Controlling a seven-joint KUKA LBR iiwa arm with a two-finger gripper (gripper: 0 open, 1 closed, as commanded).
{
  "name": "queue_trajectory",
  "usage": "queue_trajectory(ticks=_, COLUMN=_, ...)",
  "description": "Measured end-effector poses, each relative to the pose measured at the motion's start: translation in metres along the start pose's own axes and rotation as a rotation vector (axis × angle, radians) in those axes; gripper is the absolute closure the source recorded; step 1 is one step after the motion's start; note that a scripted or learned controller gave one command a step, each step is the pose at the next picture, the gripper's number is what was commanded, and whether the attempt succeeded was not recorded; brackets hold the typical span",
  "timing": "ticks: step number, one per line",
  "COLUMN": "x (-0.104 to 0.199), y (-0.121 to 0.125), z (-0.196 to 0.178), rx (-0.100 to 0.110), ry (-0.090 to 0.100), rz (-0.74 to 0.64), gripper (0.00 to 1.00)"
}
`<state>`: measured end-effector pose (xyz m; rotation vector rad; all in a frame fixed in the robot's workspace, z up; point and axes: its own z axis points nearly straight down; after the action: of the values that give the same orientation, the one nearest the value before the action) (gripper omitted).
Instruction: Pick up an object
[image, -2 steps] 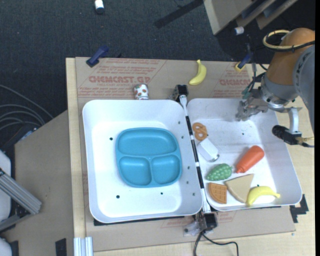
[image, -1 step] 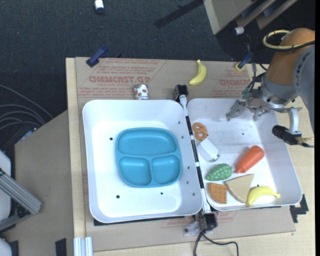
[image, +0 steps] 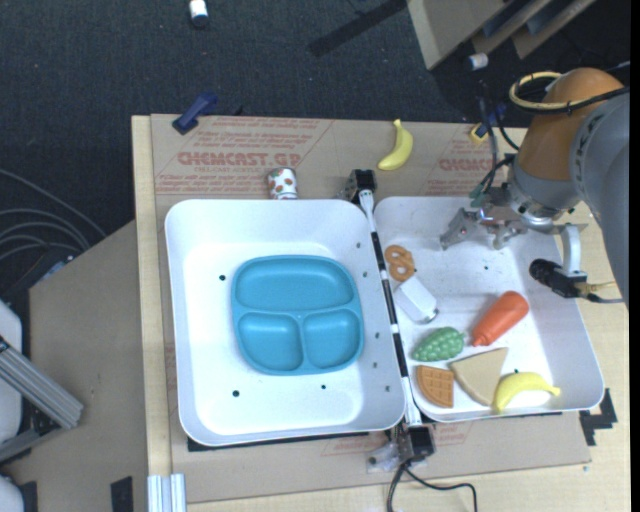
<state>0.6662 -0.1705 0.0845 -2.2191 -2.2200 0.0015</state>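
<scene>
Nearest me in the right-hand white bin (image: 575, 345) lie a small yellow banana (image: 522, 388), a tan wedge-shaped slice (image: 480, 373), a waffle piece (image: 434, 384) and a leafy green item (image: 439, 344). Beyond them sits the orange carrot (image: 499, 317), well apart from its neighbours; I judge it the safest target. Farthest, the gripper (image: 484, 226) hovers with jaws spread, holding nothing. I would centre over the carrot and straddle its narrow width.

Arm (image: 560, 150) hangs over right bin (image: 585, 345) holding toy foods; left bin (image: 190, 300) holds blue tray (image: 296, 313).
</scene>
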Motion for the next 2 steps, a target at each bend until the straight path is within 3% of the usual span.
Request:
queue_trajectory(ticks=1, x=-0.0001, y=0.0008, z=-0.0109, rx=-0.002, ry=-0.002, rz=-0.001, gripper=1.0)
queue_trajectory(ticks=2, x=-0.0001, y=0.0007, z=-0.0107, rx=-0.002, ry=-0.002, rz=-0.001, gripper=0.0)
